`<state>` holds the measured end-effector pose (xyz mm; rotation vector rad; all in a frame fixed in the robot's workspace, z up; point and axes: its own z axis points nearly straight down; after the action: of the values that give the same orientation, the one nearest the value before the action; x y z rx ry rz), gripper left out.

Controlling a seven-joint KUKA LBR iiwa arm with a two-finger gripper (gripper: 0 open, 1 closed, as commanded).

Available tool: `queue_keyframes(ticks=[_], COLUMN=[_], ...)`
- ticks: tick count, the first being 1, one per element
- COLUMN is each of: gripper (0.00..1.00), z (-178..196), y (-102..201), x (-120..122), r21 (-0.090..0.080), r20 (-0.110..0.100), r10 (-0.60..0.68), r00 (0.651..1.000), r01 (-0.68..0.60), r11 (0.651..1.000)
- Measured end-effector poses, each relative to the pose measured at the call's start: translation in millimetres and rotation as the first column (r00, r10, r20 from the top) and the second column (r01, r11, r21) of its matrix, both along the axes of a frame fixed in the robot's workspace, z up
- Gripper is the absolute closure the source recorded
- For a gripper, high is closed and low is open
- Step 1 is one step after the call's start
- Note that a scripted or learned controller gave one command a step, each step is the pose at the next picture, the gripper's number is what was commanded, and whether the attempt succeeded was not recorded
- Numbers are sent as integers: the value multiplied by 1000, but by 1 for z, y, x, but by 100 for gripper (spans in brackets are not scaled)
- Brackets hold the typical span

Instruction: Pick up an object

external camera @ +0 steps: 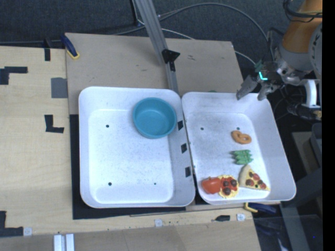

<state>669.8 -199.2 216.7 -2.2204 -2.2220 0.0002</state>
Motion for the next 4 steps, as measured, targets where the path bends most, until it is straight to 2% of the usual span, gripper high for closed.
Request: queue_keyframes(ticks=[1,2,3,4], gripper=[0,0,0,0], z=[0,-58,-102,-129], y=[0,5,5,6], x=[0,-9,-4,-4], r21=[0,1,0,0], r20=[0,-5,-4,-2], r10=[0,0,0,0], r00=[1000,1000,1000,1000], r01=[0,0,0,0], r11=[1000,1000,1000,1000])
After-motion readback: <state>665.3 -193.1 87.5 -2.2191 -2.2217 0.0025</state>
